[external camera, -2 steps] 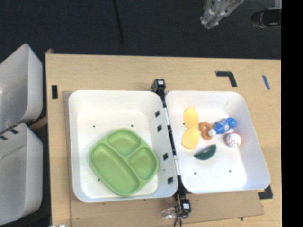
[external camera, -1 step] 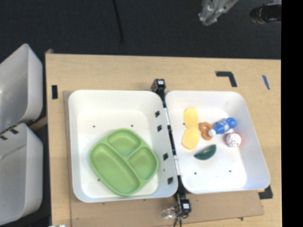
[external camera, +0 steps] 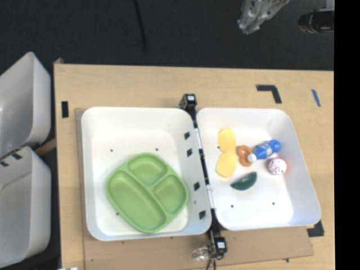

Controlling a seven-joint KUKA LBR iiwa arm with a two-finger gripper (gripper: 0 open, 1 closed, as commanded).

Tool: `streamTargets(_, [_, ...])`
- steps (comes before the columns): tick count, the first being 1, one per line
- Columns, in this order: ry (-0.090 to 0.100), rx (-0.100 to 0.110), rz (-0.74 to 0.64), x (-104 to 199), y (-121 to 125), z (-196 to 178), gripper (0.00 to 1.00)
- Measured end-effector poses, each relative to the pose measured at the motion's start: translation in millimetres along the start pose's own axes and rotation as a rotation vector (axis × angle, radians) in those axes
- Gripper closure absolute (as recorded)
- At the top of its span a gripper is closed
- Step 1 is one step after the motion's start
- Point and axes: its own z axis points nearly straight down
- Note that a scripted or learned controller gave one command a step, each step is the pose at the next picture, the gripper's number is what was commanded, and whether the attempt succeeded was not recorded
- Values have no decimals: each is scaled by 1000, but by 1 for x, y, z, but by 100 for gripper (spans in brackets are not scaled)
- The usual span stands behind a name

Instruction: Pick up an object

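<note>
A: Where's the pincer (external camera: pixel 257 13)?
B: High beyond the worktop (external camera: pixel 140 86); grip state I can't tell.
A: Target?
B: Blue bottle (external camera: pixel 266 149) in the right bin (external camera: pixel 281 215). Descend centred, clear of the orange ring (external camera: pixel 244 154).

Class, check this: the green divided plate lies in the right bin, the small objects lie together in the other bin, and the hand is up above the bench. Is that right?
Not quite. The camera view shows the green divided plate in the left bin; the small objects lie together in the right bin. The hand is indeed up above the bench.
</note>
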Motion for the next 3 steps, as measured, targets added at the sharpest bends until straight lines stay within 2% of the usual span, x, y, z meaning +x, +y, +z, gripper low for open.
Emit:
streamTargets(1, [1, 1, -1, 6, 5, -5, 100])
streamTargets(2, [0, 1, 9, -90, 0, -4, 100])
streamTargets(3, [0, 1, 8, -168, 4, -3, 100])
